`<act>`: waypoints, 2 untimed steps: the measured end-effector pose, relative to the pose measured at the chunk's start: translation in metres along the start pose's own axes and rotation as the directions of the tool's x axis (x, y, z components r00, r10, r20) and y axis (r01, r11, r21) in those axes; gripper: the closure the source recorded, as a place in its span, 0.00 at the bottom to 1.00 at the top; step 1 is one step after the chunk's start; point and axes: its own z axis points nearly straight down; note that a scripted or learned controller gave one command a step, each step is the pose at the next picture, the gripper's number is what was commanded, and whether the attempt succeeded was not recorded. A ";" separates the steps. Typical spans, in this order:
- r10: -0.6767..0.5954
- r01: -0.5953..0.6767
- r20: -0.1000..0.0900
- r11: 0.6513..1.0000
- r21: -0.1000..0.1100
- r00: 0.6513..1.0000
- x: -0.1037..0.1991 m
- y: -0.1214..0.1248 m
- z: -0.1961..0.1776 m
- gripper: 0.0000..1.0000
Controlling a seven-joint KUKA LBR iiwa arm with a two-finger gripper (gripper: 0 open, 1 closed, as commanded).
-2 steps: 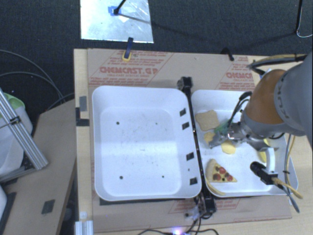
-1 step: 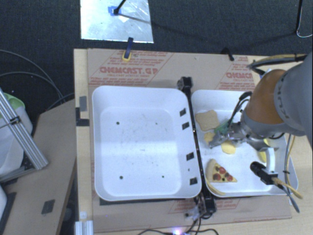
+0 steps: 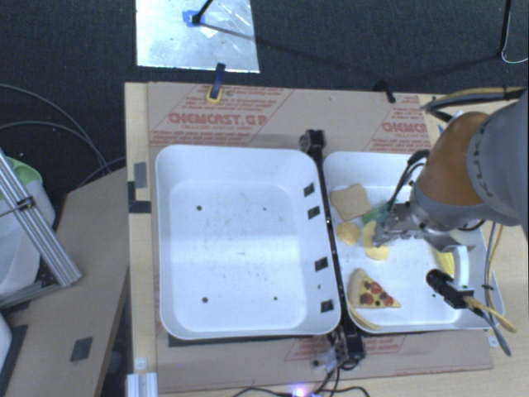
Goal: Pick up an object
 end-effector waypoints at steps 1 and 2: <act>-0.003 0.003 -0.004 1.000 0.001 1.000 0.056 -0.064 -0.093 1.00; -0.010 0.010 -0.007 1.000 -0.007 1.000 0.141 -0.059 -0.198 1.00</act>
